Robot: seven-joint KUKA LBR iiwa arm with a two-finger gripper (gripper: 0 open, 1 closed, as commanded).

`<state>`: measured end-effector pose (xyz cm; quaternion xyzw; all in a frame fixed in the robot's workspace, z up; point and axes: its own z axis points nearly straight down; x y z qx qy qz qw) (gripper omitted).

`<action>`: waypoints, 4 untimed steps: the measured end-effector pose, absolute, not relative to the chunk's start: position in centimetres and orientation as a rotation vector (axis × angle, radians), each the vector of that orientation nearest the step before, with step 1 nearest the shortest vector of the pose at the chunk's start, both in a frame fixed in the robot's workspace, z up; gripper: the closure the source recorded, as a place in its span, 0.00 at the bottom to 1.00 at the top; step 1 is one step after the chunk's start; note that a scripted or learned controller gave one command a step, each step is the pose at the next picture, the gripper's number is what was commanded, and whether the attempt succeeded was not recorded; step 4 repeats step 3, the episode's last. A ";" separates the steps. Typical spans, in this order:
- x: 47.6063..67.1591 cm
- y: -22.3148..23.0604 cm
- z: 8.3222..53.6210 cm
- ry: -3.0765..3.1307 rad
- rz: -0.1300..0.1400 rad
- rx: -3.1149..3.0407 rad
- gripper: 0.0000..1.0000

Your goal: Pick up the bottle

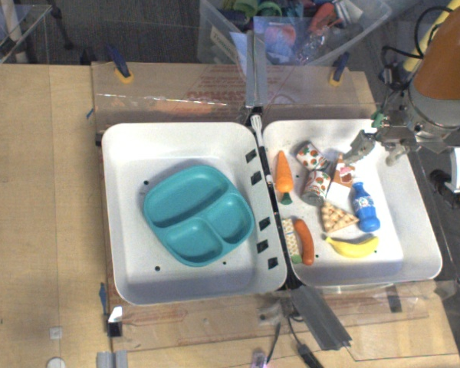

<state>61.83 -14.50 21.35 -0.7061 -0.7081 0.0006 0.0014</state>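
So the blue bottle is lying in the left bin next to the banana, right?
Not quite. The bottle is blue and it does lie next to the banana, but both are in the right bin, not the left one. The left bin holds the teal tray. The camera view shows this.

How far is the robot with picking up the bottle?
Nothing looks done: the bottle lies in the right bin, beside the pizza slice and above the banana. The gripper hangs above the bin's upper part, short of the bottle. Approach, grasp and lift remain.
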 end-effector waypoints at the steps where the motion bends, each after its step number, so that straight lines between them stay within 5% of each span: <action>1: 59.5 -18.4 11.1 -2.239 0.001 -2.201 0.00; 2: 59.5 -18.5 12.1 -2.237 -0.002 -2.206 1.00; 3: 62.5 -15.3 22.6 -2.137 0.001 -2.303 1.00; 4: 62.5 -15.3 22.6 -2.137 0.001 -2.303 1.00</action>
